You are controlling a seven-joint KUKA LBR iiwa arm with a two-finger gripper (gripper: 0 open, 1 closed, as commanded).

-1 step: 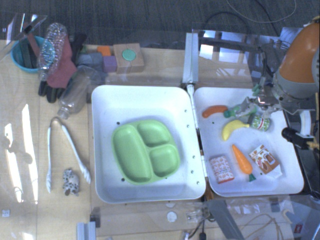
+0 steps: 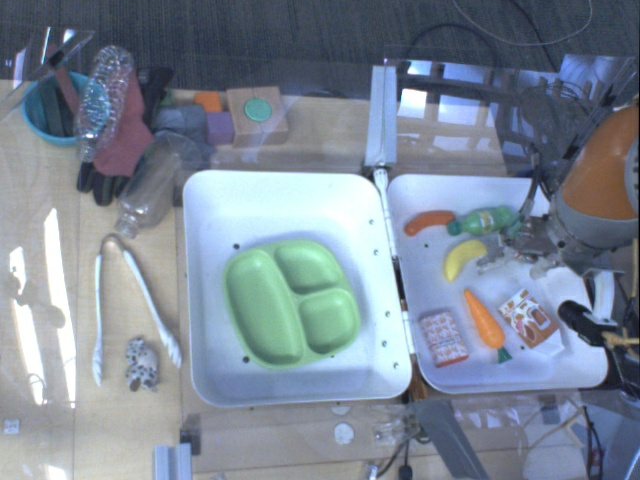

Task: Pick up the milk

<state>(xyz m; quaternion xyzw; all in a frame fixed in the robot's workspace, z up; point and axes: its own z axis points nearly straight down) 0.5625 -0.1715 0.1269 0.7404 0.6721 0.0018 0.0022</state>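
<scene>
I see the gripper (image 2: 520, 248) hovering by the banana (image 2: 461, 259), far from the milk (image 2: 527, 319), can't tell its state.

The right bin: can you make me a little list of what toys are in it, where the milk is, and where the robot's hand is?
bin: right bin, white, shallow
milk: milk carton, lying flat near the front right
beside milk: carrot on its left
other toys: sausage, green bottle, banana, snack box
hand: hand above the bin, behind the milk, nothing seen between its fingers
left bin: green divided plate
</scene>
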